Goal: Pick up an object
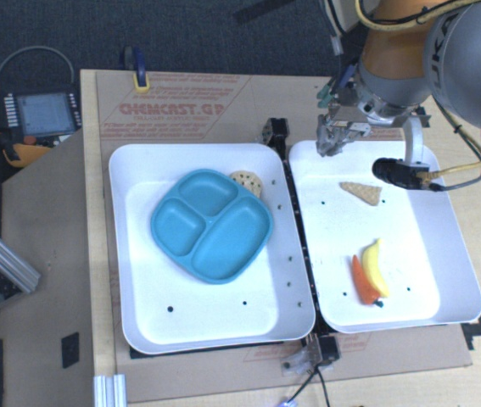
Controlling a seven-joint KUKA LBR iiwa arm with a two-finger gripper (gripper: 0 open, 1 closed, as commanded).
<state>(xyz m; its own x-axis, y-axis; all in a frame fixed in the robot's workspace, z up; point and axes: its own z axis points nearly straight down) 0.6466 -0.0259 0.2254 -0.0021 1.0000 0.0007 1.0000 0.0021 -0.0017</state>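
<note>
Gripper [332,145] over far-left corner of right bin [444,303]; finger spread unreadable, nothing visibly held. Cracker wedge [361,192] lies near, banana [374,267] and carrot [363,283] nearer. Risk: descending here, it closes on bare floor or clips the rim.

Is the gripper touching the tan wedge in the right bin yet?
Apart. In the camera view the gripper hangs at the right bin's far-left corner, with bare white floor between it and the wedge.

A tan cracker wedge [361,192] lies flat in the right bin [444,253]; a yellow banana [375,267] touches an orange carrot [363,283] nearer the front.
</note>
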